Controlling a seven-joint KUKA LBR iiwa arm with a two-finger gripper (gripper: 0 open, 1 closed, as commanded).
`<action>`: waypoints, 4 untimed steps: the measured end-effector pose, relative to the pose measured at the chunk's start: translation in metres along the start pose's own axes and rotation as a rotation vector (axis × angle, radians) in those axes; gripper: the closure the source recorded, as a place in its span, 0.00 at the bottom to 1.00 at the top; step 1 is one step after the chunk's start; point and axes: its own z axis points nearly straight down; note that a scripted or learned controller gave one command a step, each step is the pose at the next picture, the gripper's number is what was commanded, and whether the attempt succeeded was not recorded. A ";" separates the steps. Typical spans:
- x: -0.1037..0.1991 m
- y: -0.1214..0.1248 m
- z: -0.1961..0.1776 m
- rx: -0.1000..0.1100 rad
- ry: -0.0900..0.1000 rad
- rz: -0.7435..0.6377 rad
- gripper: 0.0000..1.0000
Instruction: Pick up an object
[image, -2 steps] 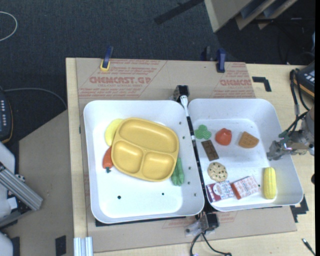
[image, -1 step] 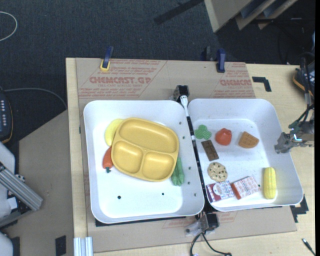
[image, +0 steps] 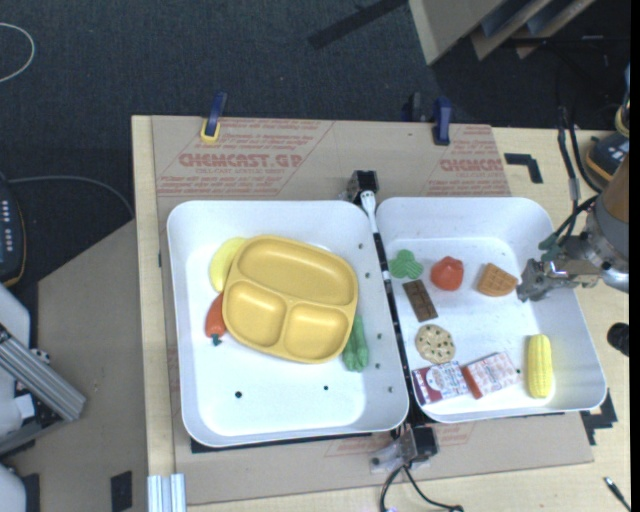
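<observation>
White plastic, two shallow bins side by side on a cardboard-topped bench (image: 300, 150). Landmark: yellow divided tray (image: 290, 297), three compartments, tilted in the left bin (image: 200, 400). Peeking from under the tray's upper-left edge, a yellow round piece (image: 222, 260); against its left edge, a small orange-red pepper (image: 215, 318); touching its lower-right corner, a green leafy piece (image: 356, 347). Right of the tray, across the divider, in the right bin (image: 560, 400): green clover-shaped piece (image: 404, 265) nearest the tray, then red tomato (image: 447, 273), then an orange waffle-like wedge (image: 494, 280) farther right. Brown chocolate bar (image: 420, 300) just below the green piece; chocolate-chip cookie (image: 435, 344) below that; red-and-white packet (image: 466, 378) at lower right of the tray, flat near the bin's front wall; corn cob (image: 539, 365) farthest right, upright along the bin's right side. Gripper (image: 528, 284) low over the right bin, far right of the tray, just beside the waffle wedge's right edge, apart from the corn below it. Pincer state: cannot tell, too small and blurred. Nothing seen between its tips. Two clamps, yellow (image: 211, 122) and blue (image: 440, 118), on the bench edge above the tray.
</observation>
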 end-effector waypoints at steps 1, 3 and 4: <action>0.051 0.015 0.011 0.003 0.001 -0.001 1.00; 0.154 0.047 0.004 -0.004 0.000 -0.002 1.00; 0.213 0.056 0.011 -0.002 0.000 -0.002 1.00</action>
